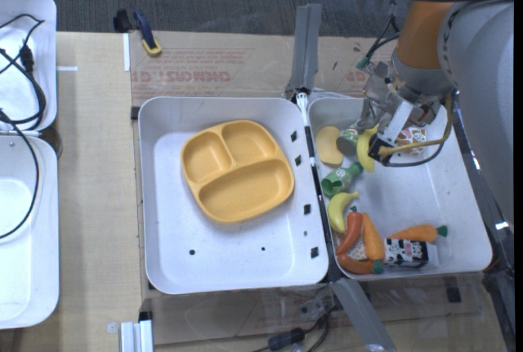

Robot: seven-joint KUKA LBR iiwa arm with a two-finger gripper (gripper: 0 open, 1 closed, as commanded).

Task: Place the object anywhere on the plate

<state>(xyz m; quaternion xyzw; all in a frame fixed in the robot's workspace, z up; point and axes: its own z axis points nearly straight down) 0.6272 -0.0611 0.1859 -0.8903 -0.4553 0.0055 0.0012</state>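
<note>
The yellow plate (237, 171), split into three compartments, lies in the left bin (163, 244) with nothing on it. My gripper (373, 144) hangs over the upper left part of the right bin (466, 203). Its dark fingers are shut on a small yellow banana (364, 151), which sits upright between them. The banana is just right of the divider between the bins, well apart from the plate.
In the right bin lie a tan round piece (329, 144), a green bottle (341, 177), a second banana (339, 208), red and orange vegetables (359, 240), a carrot (418, 233) and a small box (406, 252). A white packet (415, 138) lies beside the gripper.
</note>
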